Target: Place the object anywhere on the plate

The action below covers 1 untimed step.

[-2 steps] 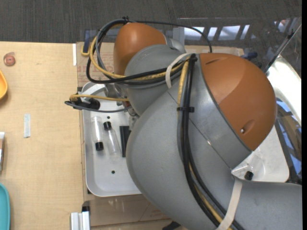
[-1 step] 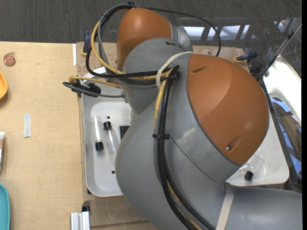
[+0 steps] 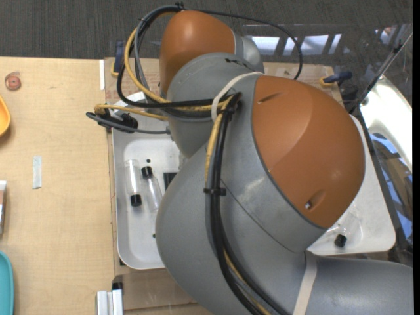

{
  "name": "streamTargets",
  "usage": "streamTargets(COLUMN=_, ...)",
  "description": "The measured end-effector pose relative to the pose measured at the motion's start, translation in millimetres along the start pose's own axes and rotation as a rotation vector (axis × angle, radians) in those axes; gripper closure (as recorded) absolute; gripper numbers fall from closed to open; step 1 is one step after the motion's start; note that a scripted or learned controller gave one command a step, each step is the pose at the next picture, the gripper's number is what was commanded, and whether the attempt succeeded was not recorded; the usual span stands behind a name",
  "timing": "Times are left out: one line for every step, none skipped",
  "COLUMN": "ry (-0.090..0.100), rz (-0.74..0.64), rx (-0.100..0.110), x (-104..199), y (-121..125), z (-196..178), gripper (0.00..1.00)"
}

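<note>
Looming over both bins, the grey arm [image 3: 216, 241] blocks most of the action, its orange dome [image 3: 302, 149] dead centre. Peeking out in the left bin [image 3: 131, 241] are two clear tubes [image 3: 152, 190] with black caps, lying flat and side by side just left of the arm's bulk. A dark piece [image 3: 169, 179] sits half tucked under the arm.

Which of these is the object I can't tell, but a tube is my guess. It should be light, stiff and slick, and likely to roll, so take it across the middle of the barrel, not by the cap.

Wide or narrow under there? Can't tell, nor how close the grasp sits to the tubes.

No sure plate either. An orange rim [image 3: 3, 120] and a teal rim [image 3: 5, 284] sit at the worktop's [image 3: 59, 228] far left edge, well apart from the bins.
</note>
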<state>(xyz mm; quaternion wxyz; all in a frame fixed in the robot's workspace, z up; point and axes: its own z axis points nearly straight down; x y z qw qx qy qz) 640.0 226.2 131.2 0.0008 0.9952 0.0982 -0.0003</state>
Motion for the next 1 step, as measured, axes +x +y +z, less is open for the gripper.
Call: streamTargets(ry=-0.004, rz=-0.104, rx=-0.001, x=-101.7, y=-21.3, z=19.9, gripper=0.0)
